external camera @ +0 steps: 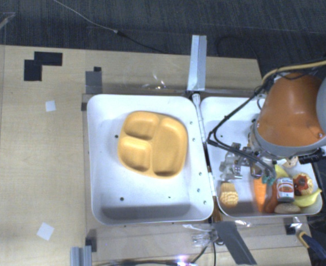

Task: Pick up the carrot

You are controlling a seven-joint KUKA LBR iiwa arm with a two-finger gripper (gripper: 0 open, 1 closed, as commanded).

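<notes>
Carrot pick, approach stage over right bin

Carrot point(259, 193) lying lengthwise in right bin point(229, 115), near front wall, just beside small jar point(285, 189) and close to cracker-like item point(228, 194); yellow and red items crowded at right. Gripper point(246, 168) positioned low over same bin, just behind carrot, likely to line up descent on a tightly packed target. Fingers' state: cannot tell, hidden in metal clutter and cabling. Nothing seen held. Yellow divided tray point(153, 143) resting in left bin point(102, 165), well apart. Risk judged: contact with jar during closing
</notes>
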